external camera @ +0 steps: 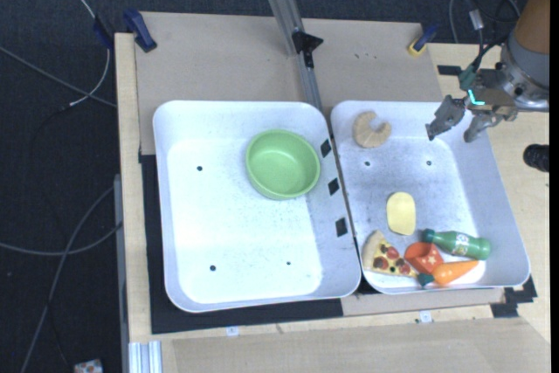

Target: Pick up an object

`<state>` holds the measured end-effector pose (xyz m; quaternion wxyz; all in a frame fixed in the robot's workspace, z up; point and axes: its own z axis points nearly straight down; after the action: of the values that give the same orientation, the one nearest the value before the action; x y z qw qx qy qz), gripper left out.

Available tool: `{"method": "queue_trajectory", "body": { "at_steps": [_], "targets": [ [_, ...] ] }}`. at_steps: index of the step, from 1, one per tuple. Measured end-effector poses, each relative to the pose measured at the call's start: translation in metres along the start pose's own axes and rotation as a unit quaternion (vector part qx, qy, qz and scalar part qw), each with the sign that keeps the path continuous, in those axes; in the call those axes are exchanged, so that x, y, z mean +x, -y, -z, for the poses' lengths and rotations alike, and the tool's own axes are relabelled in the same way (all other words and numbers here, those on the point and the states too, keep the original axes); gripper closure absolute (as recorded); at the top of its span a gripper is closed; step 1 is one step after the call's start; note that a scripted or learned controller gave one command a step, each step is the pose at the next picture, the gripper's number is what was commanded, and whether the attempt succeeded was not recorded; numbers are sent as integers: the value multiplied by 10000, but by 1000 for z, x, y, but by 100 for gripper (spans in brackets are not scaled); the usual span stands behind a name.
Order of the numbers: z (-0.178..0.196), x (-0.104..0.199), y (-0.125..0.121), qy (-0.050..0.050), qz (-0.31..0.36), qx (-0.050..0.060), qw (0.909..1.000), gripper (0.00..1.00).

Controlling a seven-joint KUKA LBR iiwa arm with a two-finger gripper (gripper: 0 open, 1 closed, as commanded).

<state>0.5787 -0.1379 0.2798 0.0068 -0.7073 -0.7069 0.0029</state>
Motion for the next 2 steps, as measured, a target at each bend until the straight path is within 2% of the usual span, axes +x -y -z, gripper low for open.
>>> {"method": "queue_trajectory", "body": {
  "at_steps": [1, 2],
  "targets": [
    [4, 0, -1, 4, 3, -34, 10000, 0],
    [-59, -2, 4, -1, -5, 8, 10000, 0]
  ]
}}
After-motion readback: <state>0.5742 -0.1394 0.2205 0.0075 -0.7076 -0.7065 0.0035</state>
